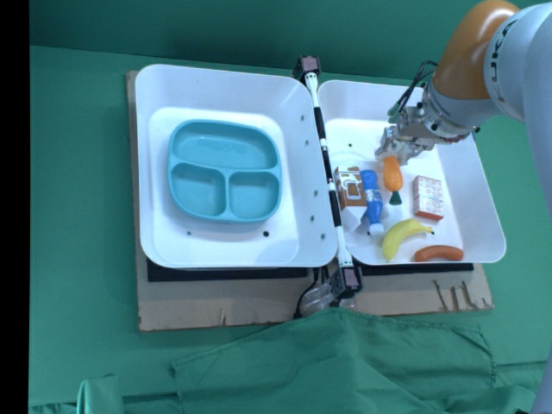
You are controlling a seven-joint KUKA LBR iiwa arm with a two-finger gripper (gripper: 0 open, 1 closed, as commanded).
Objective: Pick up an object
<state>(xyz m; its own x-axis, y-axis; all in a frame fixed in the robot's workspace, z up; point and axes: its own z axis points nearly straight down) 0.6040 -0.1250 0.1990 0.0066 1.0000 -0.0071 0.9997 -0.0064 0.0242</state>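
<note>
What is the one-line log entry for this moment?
arm: over right bin | gripper: at carrot top | lift: not yet

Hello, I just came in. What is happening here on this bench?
A grey robot arm reaches into the right bin, and its gripper hangs just above a toy carrot. Around the carrot lie a small carton, a blue bottle, a red box, a banana and a sausage. The left bin holds a teal divided plate.

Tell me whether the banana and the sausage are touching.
Apart. The camera view shows white bin floor between the banana and the sausage.
</note>
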